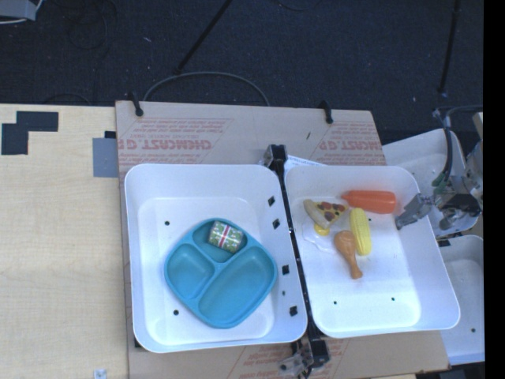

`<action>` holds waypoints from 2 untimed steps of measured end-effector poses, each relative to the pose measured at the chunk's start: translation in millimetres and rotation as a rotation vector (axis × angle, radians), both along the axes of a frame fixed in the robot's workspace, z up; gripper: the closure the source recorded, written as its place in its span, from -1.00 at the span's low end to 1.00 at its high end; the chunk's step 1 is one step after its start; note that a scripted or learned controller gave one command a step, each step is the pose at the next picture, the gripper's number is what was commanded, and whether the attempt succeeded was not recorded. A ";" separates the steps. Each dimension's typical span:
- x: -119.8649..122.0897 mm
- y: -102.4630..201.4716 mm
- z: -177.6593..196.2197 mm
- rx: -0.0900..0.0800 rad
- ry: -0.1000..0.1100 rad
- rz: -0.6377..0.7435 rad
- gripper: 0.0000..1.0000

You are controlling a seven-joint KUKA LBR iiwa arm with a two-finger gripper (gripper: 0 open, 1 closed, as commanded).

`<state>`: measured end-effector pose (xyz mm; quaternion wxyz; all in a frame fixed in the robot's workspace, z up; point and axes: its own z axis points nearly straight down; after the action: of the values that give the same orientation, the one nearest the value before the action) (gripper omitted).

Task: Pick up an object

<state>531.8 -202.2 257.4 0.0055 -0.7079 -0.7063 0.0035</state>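
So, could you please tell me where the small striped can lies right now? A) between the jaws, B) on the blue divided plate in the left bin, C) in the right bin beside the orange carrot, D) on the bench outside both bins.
B: the striped can rests in an upper compartment of the blue divided plate inside the left bin.

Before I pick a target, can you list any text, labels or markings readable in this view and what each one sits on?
"CHEMCRAFT"-like red print, upside down, on the cardboard sheet behind the left bin: letters too blurred to be sure.
Smaller red line beneath it: too small to read.
More red print on the cardboard behind the right bin: unreadable.
Red and green label on the small can in the blue plate: no legible words.
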 end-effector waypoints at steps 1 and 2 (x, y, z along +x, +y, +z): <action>2.2 0.0 5.9 -0.003 -0.011 0.002 -1.00; 2.0 6.4 -57.5 0.000 -0.004 0.002 -1.00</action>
<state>533.8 -195.8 199.9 0.0042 -0.7071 -0.7071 0.0019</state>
